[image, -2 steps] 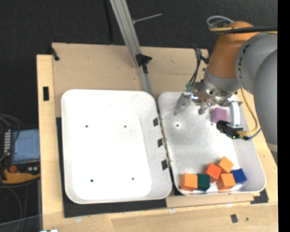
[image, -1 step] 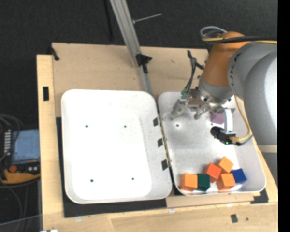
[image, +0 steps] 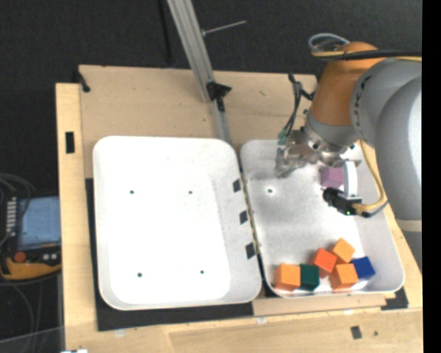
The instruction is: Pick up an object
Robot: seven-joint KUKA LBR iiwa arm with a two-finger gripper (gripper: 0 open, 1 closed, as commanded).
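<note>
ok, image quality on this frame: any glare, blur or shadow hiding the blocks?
Camera view: the left bin is near blown-out white, little surface detail. The gripper is soft and blurred, its finger state unreadable. The arm throws a grey shadow across the right bin. The blocks at that bin's near edge are sharp enough, colours distinct.

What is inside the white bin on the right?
The right bin holds orange, green and blue blocks at its near end and a purple block. The arm covers its far corner.
</note>
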